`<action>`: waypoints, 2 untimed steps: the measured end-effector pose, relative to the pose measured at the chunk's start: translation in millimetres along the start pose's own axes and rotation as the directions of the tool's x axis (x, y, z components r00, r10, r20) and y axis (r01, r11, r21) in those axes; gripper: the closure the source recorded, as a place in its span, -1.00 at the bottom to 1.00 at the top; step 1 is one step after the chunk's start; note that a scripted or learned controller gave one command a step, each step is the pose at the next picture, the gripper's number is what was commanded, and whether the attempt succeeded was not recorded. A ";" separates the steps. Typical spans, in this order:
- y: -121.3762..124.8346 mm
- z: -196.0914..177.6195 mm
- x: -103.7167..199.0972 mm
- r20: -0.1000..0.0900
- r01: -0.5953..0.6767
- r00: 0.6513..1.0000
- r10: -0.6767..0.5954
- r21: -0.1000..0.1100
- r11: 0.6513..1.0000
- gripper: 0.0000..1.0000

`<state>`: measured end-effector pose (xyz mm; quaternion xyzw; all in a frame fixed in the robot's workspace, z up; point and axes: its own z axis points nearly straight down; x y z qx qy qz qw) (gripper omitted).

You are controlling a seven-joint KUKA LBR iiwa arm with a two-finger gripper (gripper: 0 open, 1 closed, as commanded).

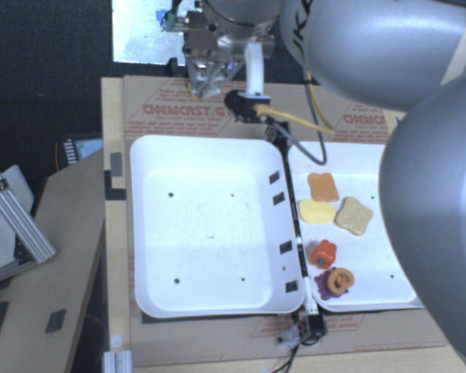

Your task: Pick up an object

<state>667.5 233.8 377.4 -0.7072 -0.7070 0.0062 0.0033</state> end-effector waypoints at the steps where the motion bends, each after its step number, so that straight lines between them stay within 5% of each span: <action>1: -2.4 -169.1 -0.4 -0.011 0.006 1.000 -0.006 -0.033 0.999 1.00; 2: 0.1 47.9 0.0 0.000 0.000 1.000 0.000 0.000 1.000 1.00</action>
